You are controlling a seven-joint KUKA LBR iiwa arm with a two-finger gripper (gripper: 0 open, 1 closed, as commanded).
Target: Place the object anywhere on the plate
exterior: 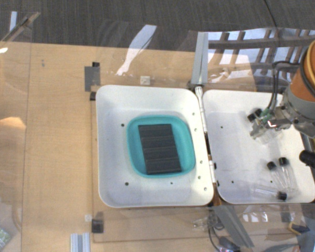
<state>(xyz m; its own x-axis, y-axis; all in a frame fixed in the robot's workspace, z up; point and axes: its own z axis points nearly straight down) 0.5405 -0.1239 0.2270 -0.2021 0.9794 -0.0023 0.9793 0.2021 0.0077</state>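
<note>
Camera view: my claw [262, 121] hangs in the upper right of the frame over the right white bin [236, 156]; I cannot tell whether it grips anything. Clear plastic vials with black caps [281, 167] lie at lower right. They look light, smooth, slippery and prone to roll; I would pinch one across its body. The teal square plate [186, 140], bearing a dark ribbed slab [159, 148], sits left.

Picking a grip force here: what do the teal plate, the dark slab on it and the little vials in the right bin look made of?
Teal square plate: likely plastic, smooth, faint sheen. Dark ribbed rectangular slab: matte, perhaps rubber or foam; ridges show. Clear black-capped vials: transparent glass or plastic; can't tell which.
</note>
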